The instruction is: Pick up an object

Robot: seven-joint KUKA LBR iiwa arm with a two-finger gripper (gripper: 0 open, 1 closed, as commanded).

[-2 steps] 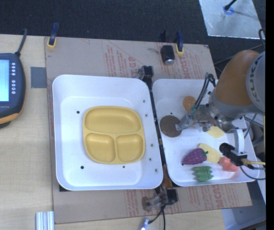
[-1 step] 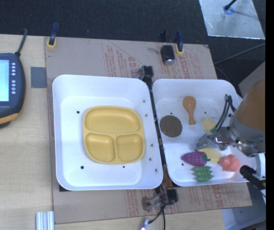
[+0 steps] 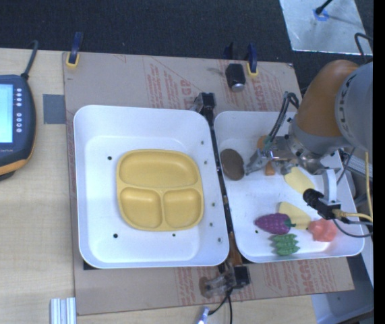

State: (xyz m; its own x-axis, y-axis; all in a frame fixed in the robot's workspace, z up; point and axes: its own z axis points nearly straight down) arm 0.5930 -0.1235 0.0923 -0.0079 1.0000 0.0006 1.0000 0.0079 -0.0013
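gripper (image 3: 254,163) low in right bin (image 3: 246,238), jaw state could not be told | brown round object (image 3: 231,163) just at its 9 o'clock, by the bin's left wall | risk: fingers might shove it against the wall or close beside it | purple piece (image 3: 274,223), green piece (image 3: 284,245) at 5 o'clock | wrist hid the items behind

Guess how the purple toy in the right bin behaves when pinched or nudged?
The purple toy looks like a small moulded plastic piece, so probably stiff and light. Its rounded, bumpy shape may let it slip out of a narrow pinch or roll a little when nudged. It lies against a green toy and a yellow piece, so a push would likely move those too.
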